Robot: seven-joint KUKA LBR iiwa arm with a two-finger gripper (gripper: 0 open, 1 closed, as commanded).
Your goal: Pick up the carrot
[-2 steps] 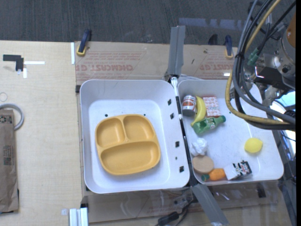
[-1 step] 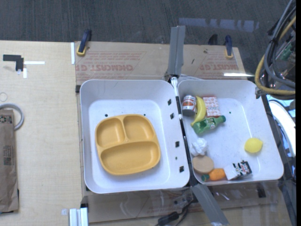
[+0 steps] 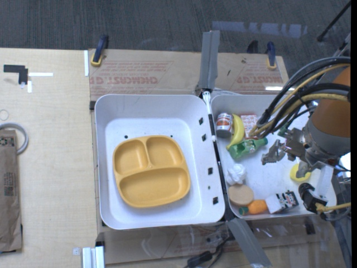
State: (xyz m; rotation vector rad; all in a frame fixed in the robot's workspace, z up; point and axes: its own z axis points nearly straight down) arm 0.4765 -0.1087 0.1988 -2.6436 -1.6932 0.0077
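The carrot (image 3: 257, 207) is a small orange piece lying at the front of the right bin (image 3: 262, 175), between a round tan disc (image 3: 241, 195) and a small white box with black print (image 3: 281, 201). My gripper (image 3: 272, 152) hangs over the middle of the right bin, beyond the carrot and slightly to its right, close to the green bottle (image 3: 248, 147). Nothing shows in its grasp. The arm with its orange band (image 3: 332, 119) comes in from the right and covers part of the bin's right side.
The right bin also holds a can (image 3: 223, 124), a banana (image 3: 239, 129), a crumpled white item (image 3: 236, 175) and a yellow object (image 3: 299, 172) under the wrist. A yellow divided plate (image 3: 151, 171) lies in the left bin (image 3: 106, 149). Cables loop above the arm.
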